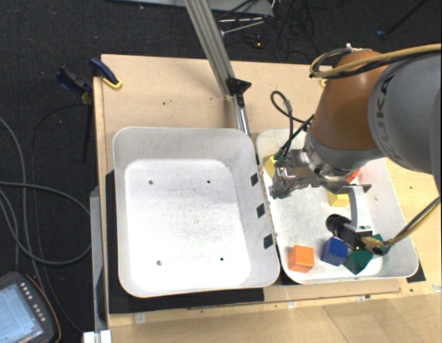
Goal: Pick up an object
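Orange block (301,258) below end effector (283,184)

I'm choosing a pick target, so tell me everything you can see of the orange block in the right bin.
The orange block is a small cube-like piece, matte, perhaps foam or wood, with a lighter top face and a darker shaded side. It sits flat and upright on the floor of the right bin, near its front left corner, close to the rim. Nothing appears to touch it: the blue block lies apart to its right, and the gripper hangs well behind it.
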